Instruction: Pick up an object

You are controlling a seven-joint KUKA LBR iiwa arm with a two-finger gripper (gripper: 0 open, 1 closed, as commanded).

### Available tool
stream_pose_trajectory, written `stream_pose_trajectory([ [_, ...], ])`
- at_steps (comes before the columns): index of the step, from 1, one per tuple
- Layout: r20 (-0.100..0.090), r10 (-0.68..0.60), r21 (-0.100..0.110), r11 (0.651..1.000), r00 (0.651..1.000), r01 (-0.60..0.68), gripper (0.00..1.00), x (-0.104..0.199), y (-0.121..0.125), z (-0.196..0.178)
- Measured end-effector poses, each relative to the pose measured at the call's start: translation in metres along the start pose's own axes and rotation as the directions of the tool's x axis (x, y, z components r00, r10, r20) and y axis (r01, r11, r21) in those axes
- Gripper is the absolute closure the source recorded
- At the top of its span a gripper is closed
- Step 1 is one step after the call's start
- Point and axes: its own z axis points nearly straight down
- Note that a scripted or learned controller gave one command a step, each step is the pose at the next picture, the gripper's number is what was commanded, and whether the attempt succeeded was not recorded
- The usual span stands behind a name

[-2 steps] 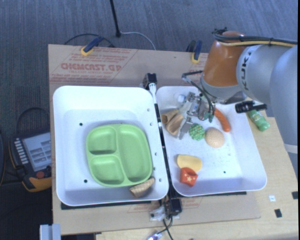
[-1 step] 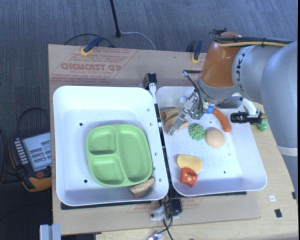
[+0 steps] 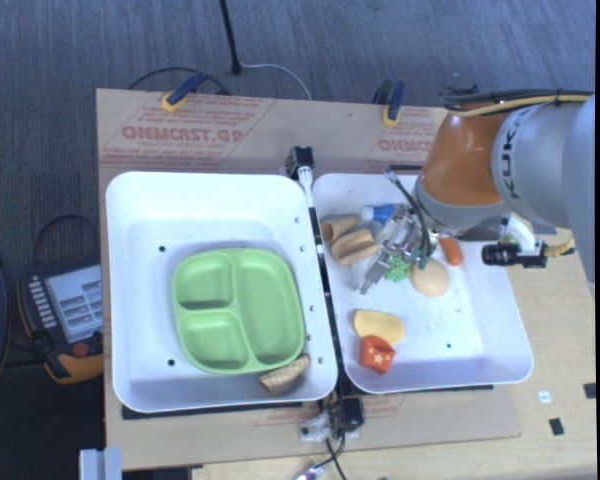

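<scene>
**Gripper low over the right bin's food pile**

Much of the right bin's (image 3: pixel 500 353) upper part is covered by the grey arm (image 3: pixel 540 158) and its orange band (image 3: pixel 465 158); the gripper (image 3: pixel 380 265) is a blur of metal and cable, with 2 fingers seeming to run down-left toward a thin tip, and whether they stand apart or together cannot be told; nothing can be seen between them; a green scrap (image 3: pixel 420 260) and a blue piece (image 3: pixel 383 212) beside the wrist are too small and too covered to name.

The nearest thing is a bread roll (image 3: pixel 354 246), tan, its long axis running left-right with a slight rise to the right; it lies just beside the fingertip, to the upper left, and contact cannot be judged; a 2nd roll-like piece (image 3: pixel 337 228) sits just above it, near the bin's left wall.

A pale round piece (image 3: pixel 431 280) lies just right of the gripper; a small orange piece (image 3: pixel 450 251) is partly under the wrist; a yellow piece (image 3: pixel 378 323) and a red piece (image 3: pixel 377 353) lie below, well apart from the fingers.

The left bin (image 3: pixel 140 218) holds a green 3-part plate (image 3: pixel 238 308); a tan wedge (image 3: pixel 283 375) lies at its lower right edge.
</scene>
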Motion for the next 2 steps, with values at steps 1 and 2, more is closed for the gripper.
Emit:
stream_pose_trajectory([
  [1, -0.006, 0.265, 0.004, 0.964, 0.964, -0.265, 0.0, -0.015, 0.022, 0.001],
  [2, 0.001, 0.467, -0.002, 0.884, 0.884, -0.467, 0.0, 0.015, 0.005, 0.0],
])
